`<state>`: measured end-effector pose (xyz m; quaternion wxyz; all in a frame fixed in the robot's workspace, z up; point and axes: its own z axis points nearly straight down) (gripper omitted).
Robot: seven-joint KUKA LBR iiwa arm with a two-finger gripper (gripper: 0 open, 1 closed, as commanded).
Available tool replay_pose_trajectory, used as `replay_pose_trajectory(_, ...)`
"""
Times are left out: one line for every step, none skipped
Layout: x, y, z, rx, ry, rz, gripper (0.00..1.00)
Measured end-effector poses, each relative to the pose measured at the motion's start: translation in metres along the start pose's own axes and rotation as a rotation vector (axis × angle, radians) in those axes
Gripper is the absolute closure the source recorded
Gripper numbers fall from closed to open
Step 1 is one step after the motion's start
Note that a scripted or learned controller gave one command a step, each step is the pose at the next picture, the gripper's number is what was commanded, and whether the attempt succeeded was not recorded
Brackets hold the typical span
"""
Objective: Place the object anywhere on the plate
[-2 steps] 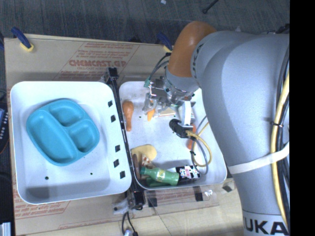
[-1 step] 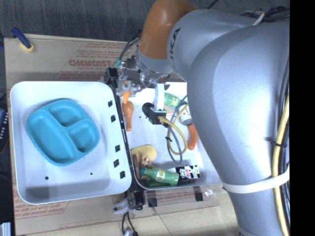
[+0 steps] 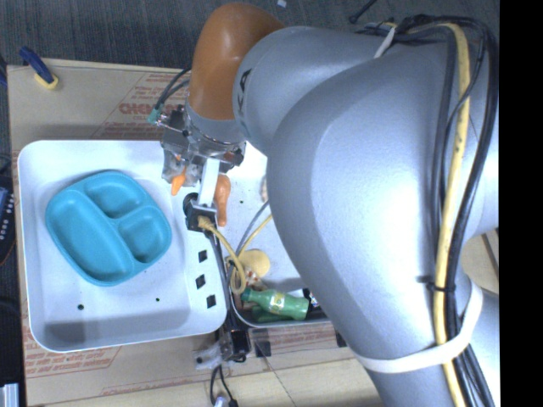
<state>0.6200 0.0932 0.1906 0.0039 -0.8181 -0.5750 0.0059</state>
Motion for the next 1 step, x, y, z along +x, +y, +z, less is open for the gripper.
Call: replay_pose_trajectory(-0.0015, 0.0008, -0.0001, 0.000, 0.000, 0.003, 0.00)
